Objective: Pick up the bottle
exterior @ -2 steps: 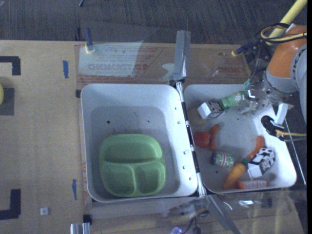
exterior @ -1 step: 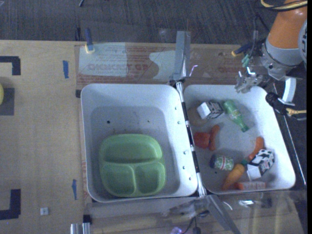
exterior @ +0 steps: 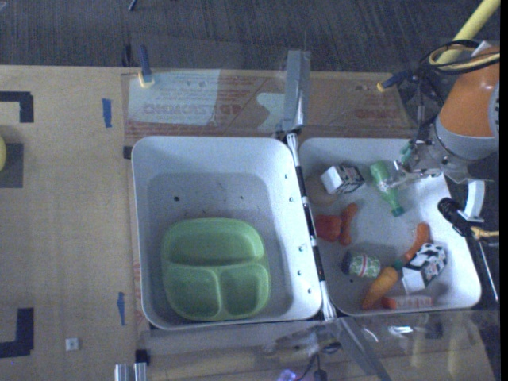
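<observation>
Orange is the first thing we meet at the near edge of the right bin [exterior: 464, 288]: a toy carrot [exterior: 379, 286] lying aslant, with a small red-and-white packet [exterior: 409, 301] just beside it and a black-and-white cow-patterned toy [exterior: 427, 262] above that. A little green-and-white can [exterior: 363, 265] rests next to the carrot's top, and a thin orange sausage-like piece [exterior: 417, 239] lies by the cow toy. In the left bin [exterior: 151, 213] we see a pale green divided plate [exterior: 214, 268] toward the near side.

Further back in the right bin sit two red-orange pieces [exterior: 336, 225] near the dividing wall, then a white-and-dark boxy toy [exterior: 342, 178].

The green translucent bottle [exterior: 386, 184] lies on its side at the far part of the right bin, cap end pointing nearer us. The end effector [exterior: 413, 167] is at the bottle's far end, seemingly touching it; we cannot tell whether it is apart or closed, nor whether the bottle sits within it. Behind rises the arm's orange band [exterior: 468, 109], over the cardboard-coloured worktop [exterior: 63, 213].
</observation>
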Controlling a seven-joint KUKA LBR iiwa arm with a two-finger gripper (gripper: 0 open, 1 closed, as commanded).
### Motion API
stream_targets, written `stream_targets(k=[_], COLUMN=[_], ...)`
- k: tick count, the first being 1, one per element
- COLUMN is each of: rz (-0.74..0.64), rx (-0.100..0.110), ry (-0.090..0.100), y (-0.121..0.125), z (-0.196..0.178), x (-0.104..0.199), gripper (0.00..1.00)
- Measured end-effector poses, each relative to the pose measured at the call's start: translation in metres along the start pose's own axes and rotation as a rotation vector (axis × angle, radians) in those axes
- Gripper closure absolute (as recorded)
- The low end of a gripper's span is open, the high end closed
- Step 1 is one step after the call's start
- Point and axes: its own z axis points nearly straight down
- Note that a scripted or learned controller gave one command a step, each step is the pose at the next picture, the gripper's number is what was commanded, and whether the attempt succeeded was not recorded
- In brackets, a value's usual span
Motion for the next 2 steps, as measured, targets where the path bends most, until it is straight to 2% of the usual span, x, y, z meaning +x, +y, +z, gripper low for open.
stream_targets(k=[1,2], rz=[-0.043,-0.042], rx=[0.019,0.022], ry=[0.010,0.011], y=[0.0376,0.0369], z=[-0.1232,-0.1217], x=[0.0399,0.0398], gripper=[1.00,0.00])
